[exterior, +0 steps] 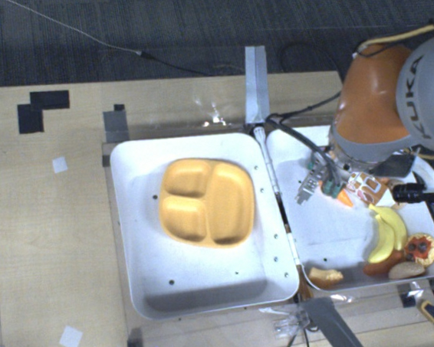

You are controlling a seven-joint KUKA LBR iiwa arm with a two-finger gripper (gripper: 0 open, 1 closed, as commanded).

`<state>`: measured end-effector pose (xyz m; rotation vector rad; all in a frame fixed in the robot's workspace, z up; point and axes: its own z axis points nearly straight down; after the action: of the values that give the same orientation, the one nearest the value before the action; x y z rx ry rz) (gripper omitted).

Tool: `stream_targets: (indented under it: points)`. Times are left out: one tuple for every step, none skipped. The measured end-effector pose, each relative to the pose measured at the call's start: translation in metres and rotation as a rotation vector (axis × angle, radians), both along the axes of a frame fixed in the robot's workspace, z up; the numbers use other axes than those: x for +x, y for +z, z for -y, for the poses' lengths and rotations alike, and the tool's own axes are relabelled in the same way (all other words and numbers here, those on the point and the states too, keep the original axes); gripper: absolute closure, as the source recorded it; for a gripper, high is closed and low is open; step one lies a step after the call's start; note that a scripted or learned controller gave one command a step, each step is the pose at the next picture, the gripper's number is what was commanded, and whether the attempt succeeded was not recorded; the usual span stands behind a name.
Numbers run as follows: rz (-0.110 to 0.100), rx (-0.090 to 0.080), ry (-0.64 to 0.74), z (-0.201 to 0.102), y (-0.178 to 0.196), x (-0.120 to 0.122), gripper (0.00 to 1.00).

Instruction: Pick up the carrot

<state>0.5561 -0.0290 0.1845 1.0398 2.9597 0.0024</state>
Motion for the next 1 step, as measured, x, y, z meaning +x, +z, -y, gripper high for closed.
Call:
stream_targets:
  points:
    - [0.01,-0.002,-0.106,0.0765,0.097,-0.0535,0.0]
